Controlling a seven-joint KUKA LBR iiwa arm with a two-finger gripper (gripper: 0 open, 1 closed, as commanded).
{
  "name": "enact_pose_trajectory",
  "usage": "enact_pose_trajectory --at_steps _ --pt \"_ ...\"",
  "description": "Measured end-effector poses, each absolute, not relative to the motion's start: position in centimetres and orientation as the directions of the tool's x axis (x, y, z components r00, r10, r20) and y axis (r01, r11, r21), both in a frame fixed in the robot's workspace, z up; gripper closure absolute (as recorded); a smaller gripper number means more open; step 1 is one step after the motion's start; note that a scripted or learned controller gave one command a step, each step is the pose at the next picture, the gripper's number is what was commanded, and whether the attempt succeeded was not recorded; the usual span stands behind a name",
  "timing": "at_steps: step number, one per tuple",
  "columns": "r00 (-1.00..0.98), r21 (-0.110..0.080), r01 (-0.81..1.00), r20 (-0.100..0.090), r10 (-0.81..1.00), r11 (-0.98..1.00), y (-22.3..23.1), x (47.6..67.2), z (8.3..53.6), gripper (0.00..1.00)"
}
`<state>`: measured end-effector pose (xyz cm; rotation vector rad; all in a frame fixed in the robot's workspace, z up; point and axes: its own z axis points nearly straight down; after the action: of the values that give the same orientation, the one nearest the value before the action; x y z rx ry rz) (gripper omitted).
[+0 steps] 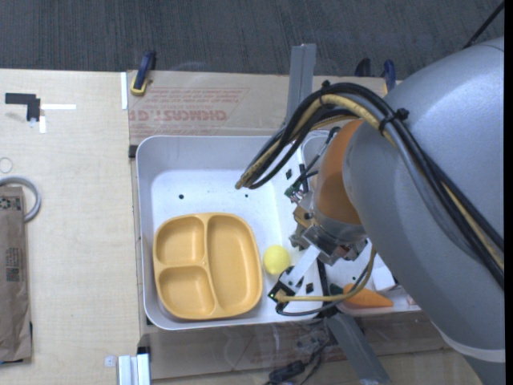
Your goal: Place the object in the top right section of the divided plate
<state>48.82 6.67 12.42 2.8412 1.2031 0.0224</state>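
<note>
While I watch from above, near edge: the left bin's (pixel 144 239) front rim runs just below the yellow divided plate (pixel 208 265), leaving me almost no white floor there.
Plate: it sits in the front-left part of that bin, close to the left wall, with two small sections on its left and one long section on its right; all three look bare to me.
Ball: I see a small yellow ball (pixel 276 258) on the bin floor, just beside the plate's right edge, outside it.
Tool: the tool (pixel 298 273) hangs just right of the ball, near the bin's right side; I cannot tell from here how its fingers stand.
Orange piece: an orange object (pixel 367 297) lies under the arm (pixel 437 207), right of the tool, partly hidden.
Open room: I get bare white floor behind the plate, up to the back wall.
Far: cardboard (pixel 200 103) lies behind the bin, and the pale counter (pixel 72 183) stretches left.
</note>
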Motion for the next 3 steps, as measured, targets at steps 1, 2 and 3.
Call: enact_pose_trajectory --at_steps 1,2,3 --pt "0.810 0.064 0.585 0.006 0.587 -0.808 6.9 49.0 12.4 1.00" --pt "0.840 0.000 0.542 -0.006 0.542 -0.840 8.3 48.7 19.1 1.00" --pt "0.784 -0.001 0.621 -0.006 0.621 -0.784 2.8 52.5 19.0 1.00"
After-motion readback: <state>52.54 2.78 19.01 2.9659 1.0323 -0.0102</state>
